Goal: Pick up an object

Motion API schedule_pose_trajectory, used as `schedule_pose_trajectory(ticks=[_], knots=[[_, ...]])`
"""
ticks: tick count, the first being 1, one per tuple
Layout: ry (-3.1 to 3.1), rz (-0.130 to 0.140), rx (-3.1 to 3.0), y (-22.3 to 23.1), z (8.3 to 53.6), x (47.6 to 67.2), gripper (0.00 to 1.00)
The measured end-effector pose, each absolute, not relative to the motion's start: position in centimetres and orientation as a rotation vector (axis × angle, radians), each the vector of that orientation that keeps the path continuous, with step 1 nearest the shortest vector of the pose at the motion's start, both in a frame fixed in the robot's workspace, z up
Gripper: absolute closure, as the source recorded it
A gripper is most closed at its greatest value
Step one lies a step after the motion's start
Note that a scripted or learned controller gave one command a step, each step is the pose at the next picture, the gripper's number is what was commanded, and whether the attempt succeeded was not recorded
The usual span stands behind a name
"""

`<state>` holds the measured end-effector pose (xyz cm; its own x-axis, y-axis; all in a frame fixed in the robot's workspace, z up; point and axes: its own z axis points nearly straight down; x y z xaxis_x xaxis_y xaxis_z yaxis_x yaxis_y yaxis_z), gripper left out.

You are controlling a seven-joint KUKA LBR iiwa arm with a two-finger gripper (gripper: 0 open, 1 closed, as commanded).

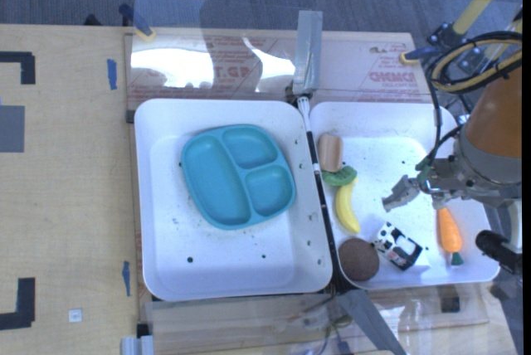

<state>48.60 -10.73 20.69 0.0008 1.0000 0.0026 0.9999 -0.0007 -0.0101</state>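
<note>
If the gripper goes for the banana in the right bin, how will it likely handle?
The banana looks like smooth, stiff toy plastic, so probably light and a bit slippery. Its curved, tapered shape may pivot or slide when nudged. The green piece touching its top could shift too.

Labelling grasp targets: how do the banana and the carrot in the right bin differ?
The banana is yellow with a green stem end; the carrot is orange. The banana lies near the bin's left wall and looks longer; the carrot lies at the right, under the arm. Both are slim and lie lengthwise, up-down in the view.
</note>
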Motion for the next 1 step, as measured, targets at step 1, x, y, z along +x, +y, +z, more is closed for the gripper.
schedule_pose_trajectory(ticks=[1], knots=[[-2.306, -0.009, -2.131, -18.63, 10.24, 49.82, 0.0]])
